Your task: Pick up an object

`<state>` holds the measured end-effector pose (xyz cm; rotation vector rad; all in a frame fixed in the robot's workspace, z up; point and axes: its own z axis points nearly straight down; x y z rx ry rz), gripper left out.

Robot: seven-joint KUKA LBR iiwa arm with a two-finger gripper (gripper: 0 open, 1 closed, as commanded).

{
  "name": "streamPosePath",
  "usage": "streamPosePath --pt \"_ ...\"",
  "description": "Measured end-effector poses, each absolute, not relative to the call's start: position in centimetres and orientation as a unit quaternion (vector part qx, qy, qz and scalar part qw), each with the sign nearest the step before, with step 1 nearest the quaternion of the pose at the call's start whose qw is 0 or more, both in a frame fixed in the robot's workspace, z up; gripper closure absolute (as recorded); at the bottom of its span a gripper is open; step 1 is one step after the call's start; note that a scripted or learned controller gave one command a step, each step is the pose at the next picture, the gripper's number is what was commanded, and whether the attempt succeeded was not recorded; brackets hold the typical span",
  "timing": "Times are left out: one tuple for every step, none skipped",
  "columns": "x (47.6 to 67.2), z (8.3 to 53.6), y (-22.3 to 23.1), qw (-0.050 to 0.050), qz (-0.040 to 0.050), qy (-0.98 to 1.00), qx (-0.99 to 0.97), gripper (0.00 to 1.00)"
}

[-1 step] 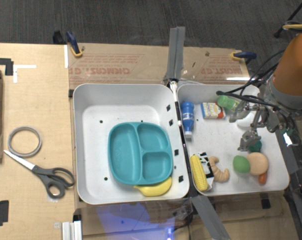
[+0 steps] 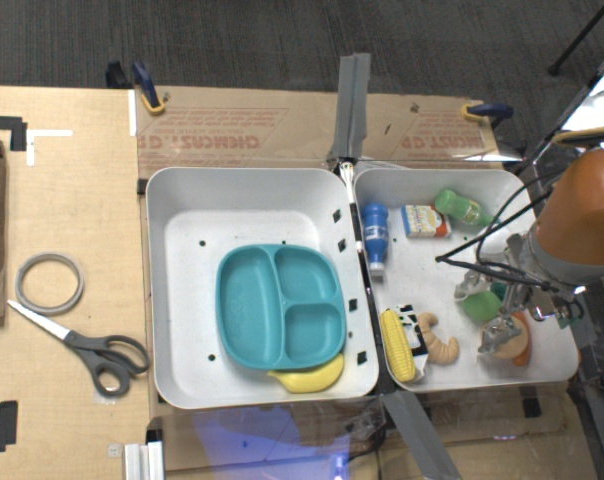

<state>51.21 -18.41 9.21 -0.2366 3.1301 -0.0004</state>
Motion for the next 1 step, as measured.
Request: streamPosePath --pt "51.14 9.19 -12.17 0.001 0.0004 1.000 -0.004 0.00"
